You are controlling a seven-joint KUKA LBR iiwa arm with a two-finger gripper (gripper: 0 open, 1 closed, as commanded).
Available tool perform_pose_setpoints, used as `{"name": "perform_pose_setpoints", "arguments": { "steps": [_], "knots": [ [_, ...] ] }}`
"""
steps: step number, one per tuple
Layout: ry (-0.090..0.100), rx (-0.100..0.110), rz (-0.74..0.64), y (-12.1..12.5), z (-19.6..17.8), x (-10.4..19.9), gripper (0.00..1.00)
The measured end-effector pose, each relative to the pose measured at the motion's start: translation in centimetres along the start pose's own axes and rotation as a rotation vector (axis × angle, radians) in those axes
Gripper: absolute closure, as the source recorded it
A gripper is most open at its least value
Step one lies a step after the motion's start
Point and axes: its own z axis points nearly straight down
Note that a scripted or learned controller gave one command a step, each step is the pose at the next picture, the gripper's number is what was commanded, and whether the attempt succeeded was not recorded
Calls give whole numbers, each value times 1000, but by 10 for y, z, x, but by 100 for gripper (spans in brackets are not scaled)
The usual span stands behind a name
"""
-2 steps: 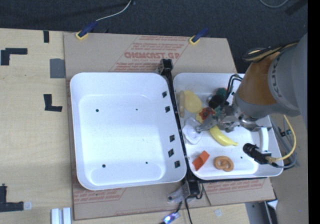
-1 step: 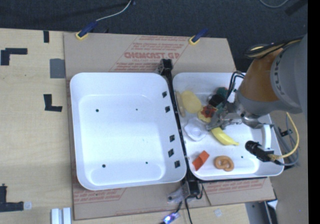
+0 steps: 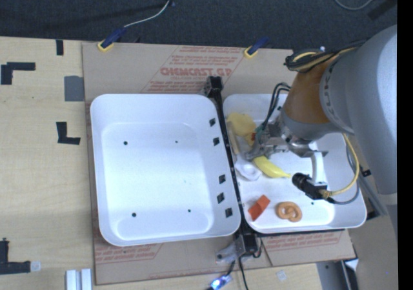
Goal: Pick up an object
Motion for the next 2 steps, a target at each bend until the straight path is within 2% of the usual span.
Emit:
{"name": "perform_pose_setpoints", "arguments": {
  "steps": [1, 2],
  "knots": [
    [6, -6, -6, 52, -105, 60, 100],
    [7, 10, -3, 23, -98, 111, 100]
  ]
}}
